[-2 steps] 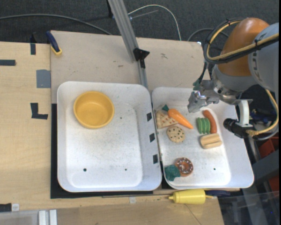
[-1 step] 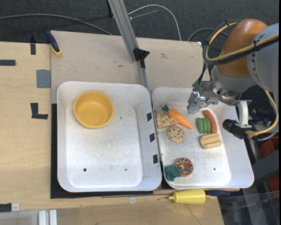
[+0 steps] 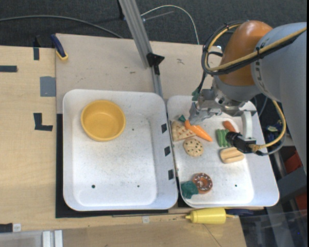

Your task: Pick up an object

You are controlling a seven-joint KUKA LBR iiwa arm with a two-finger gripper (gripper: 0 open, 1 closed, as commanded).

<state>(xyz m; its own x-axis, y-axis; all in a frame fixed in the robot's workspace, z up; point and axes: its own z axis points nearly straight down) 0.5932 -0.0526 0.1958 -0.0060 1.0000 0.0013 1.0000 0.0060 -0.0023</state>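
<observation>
Camera view placed the gripper low over the upper left part of the right bin, directly above the orange carrot. I could not tell how the gripper stood, because the wrist housing covered it from this angle. I saw nothing lifted clear of the bin floor.

I judged the carrot to be the likely target. It lay tilted, its upper end under the gripper, its side against a waffle-patterned cracker, with a spotted cookie just below.

Risks I noted from this position:
- Crowding. A descent slightly off line could have landed on the cracker or pushed the carrot sideways instead of enclosing it.
- Shape. The carrot tapered and looked smooth, so a closure near its thin end could have squeezed it out.
- Bin wall. The target sat near the divider between the bins, leaving little room on that side.

The left bin held a yellow bowl, well apart.
</observation>
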